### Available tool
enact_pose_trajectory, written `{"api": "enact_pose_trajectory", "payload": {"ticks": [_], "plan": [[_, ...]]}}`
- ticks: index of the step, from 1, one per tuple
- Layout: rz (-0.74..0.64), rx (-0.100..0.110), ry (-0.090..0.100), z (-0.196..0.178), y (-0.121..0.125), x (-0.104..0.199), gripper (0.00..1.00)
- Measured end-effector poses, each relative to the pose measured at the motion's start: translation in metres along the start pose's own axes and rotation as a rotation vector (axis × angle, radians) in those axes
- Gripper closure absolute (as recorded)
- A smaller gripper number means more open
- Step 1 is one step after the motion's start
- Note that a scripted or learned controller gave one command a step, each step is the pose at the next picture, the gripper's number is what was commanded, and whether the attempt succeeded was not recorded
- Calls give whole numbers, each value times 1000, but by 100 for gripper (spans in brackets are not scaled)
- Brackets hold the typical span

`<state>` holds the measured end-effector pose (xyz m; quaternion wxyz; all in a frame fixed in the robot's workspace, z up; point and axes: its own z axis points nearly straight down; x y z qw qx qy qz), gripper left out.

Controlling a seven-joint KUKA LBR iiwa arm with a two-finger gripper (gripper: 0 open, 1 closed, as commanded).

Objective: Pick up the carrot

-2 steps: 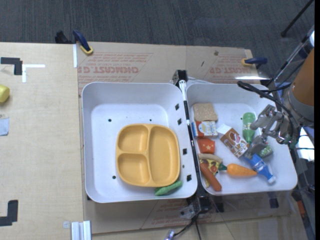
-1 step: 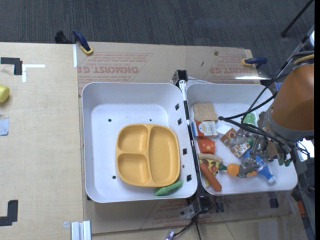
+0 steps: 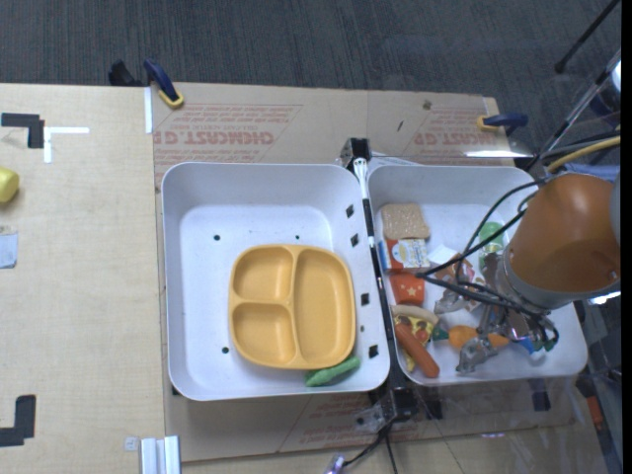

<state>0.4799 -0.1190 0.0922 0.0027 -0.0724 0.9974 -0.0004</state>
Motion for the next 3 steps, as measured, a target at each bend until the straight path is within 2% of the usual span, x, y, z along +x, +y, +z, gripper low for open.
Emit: {"api": "enact_pose_trajectory", "payload": {"ticks": [1, 2, 3], "plan": [[153, 0, 0, 0, -26, -2, 0], [310, -1, 1, 0, 26, -3, 0], [308, 1, -4, -9, 25, -6, 100]]}}
